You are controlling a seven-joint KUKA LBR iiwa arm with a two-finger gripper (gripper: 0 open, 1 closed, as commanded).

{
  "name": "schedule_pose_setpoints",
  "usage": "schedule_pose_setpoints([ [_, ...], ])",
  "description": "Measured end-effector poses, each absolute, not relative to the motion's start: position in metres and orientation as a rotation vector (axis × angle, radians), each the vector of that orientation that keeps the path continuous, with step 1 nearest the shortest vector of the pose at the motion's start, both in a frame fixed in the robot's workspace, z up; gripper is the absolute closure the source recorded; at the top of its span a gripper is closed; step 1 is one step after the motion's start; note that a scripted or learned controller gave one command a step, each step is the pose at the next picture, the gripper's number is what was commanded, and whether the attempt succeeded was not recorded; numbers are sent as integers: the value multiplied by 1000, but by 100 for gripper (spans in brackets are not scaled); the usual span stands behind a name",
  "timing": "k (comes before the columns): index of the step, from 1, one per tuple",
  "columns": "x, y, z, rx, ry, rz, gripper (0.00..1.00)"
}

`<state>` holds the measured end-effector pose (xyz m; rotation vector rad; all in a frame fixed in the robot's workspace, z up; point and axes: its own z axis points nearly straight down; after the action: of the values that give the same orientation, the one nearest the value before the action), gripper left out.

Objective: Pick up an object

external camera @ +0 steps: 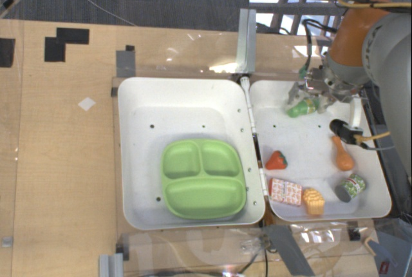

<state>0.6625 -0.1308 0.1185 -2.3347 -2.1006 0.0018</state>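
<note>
Nearest the lens, along the bottom rim of the right bin (380,208): a yellow corn-shaped toy (313,201) just beside a red-and-white patterned packet (286,192) on its left, and a small dark can with a green label (351,187) lying tilted toward the lower right corner. Above these, mid-bin: a red strawberry-like piece with a green top (276,160) close to the divider between the bins, and an orange carrot-shaped piece (343,153) on the right side, lying roughly upright in the frame, its upper end near a black part of the arm's fittings. Upper part of the right bin: a green object (300,109), shape unclear, lying directly under the gripper (314,92); the gripper's metal parts sit on and around it, but whether it is actually clasped, or how wide the tool stands, cannot be told from this angle. Grey arm (389,57) with orange band (354,34) enters from the upper right of the frame. Left bin (138,102), centre of frame: one light green divided plate (203,178), three compartments, resting in the lower half of the bin. Bench (58,160): pale wood, black markers at upper left
</note>
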Motion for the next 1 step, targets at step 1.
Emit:
schedule_pose_setpoints([
  [1,623,-66,187,-1962,-2459,-6,100],
])
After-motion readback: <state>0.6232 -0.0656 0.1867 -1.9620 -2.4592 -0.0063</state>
